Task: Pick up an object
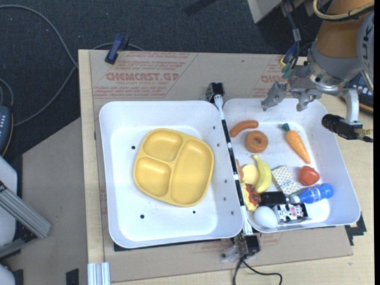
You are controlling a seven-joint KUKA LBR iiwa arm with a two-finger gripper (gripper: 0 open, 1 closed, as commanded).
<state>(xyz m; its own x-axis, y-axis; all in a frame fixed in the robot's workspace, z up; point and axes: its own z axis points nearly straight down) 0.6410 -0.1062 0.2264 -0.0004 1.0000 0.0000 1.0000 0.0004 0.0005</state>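
While the gripper (288, 99) is hanging wide apart over the right bin (335, 159) — holding nothing — red lettering is showing. It is reading "CHEMCAST GP" on the board (148, 73).

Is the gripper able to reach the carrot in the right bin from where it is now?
Probably yes. The gripper hangs open over the far edge of the right bin, and the carrot lies just below it in the view, with nothing on top of it and free space around it.
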